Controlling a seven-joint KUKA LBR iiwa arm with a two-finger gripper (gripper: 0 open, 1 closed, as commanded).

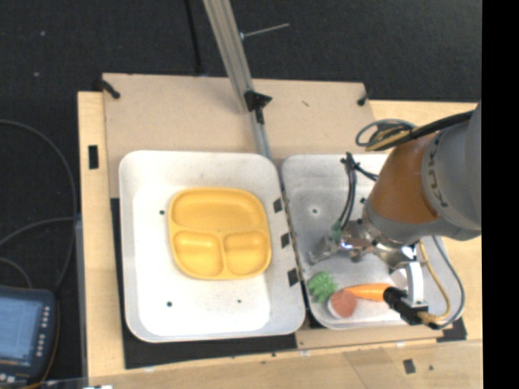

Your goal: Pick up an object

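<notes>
My gripper point(339, 246) hangs low over the right bin point(312, 186), near its middle, under the grey arm with the orange band point(405, 186). Just below it, at the bin's front edge, lie three small things: a green leafy piece point(322, 285), a pinkish-red round piece point(344, 303) and an orange carrot point(366, 292). The green piece is closest to the gripper, a short way in front of it and apart from it. The carrot rests against the top of the red piece. I see nothing held in the gripper.
The left bin point(146, 217) holds a yellow divided plate point(219, 232) at its centre. A slanted metal rail point(235, 55) rises behind the bins. The arm covers the right bin's right half.
</notes>
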